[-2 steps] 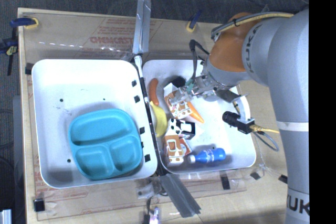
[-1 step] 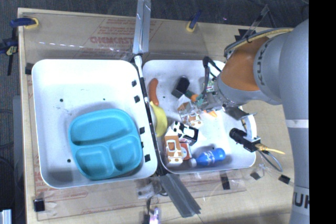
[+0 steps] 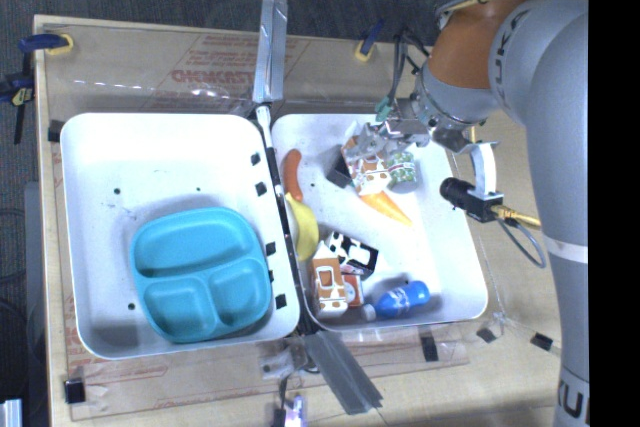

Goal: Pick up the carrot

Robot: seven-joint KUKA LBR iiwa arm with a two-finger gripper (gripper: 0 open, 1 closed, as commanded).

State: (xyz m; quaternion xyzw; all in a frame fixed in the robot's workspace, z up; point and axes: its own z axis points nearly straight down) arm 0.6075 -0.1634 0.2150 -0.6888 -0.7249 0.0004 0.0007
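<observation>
The end effector [image 3: 385, 177] (pinching the carrot [image 3: 390, 205]) hangs over the right bin [image 3: 455, 260]; left bin [image 3: 90, 215] holds a blue tray [image 3: 200, 273].

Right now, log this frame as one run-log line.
phase: reaching | gripper: right bin, above carrot | grasp: none seen | left bin: blue tray

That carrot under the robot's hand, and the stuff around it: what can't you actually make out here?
- Carrot: its upper end is covered by the gripper and a printed pack; whether it is gripped is hidden.
- Pack under the gripper: print too small to read.
- Sausage and banana: left sides tucked against the bin divider.
- Bottle: label blurred.
- Arm: cut off by the frame's top.
</observation>
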